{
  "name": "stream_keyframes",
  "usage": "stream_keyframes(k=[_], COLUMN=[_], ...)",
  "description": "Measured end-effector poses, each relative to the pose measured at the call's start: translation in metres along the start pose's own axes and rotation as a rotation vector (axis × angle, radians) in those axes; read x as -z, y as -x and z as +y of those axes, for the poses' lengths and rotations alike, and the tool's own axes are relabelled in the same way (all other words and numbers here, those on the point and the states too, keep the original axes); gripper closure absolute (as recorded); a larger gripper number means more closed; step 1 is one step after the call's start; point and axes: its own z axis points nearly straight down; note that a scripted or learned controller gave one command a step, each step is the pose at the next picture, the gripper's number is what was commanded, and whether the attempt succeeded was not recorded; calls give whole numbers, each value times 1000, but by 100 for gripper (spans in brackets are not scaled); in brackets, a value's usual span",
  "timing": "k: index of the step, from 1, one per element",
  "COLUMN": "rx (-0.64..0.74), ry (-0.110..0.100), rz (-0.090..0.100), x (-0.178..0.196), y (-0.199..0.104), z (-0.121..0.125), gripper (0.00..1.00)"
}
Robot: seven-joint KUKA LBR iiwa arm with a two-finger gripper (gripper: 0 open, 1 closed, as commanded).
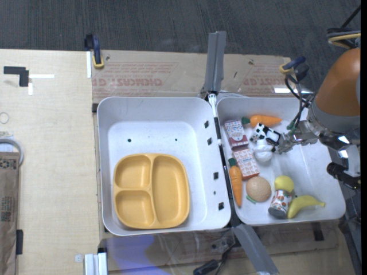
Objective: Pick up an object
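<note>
The grey arm with its orange band (344, 79) leans in from the right over the right-hand shallow white bin (321, 171); its pincer (285, 143) sits low by the small black-and-white toy cow (265, 134), close enough to seem touching, though whether its tips are apart, together or clamped on anything I cannot tell from here. Just beyond the cow lies a short orange carrot (265, 120); beside it, toward the divider, two small red-and-white cartons (236, 133) sit one below the other; a longer orange carrot (235, 183) lies along the bin's left wall. Nearer the front edge sit a round tan bun (258, 189), a yellow lemon (284, 183), a small printed can (278, 204) and a yellow banana (304, 204). The left-hand white bin (160, 119) carries a yellow three-compartment plastic tray (152, 189); both bins rest on the pale surface (46, 153).
</note>
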Motion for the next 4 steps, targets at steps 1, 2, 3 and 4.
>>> stream_keyframes(k=[1,2,3,4], rx=[-273,-273,-117,-285], ry=[1,1,0,8], rz=[-2,-2,0,-3], x=[80,80,-27,-45], y=[-14,-14,2,-13], z=[60,60,16,55], gripper=[100,0,0,0])
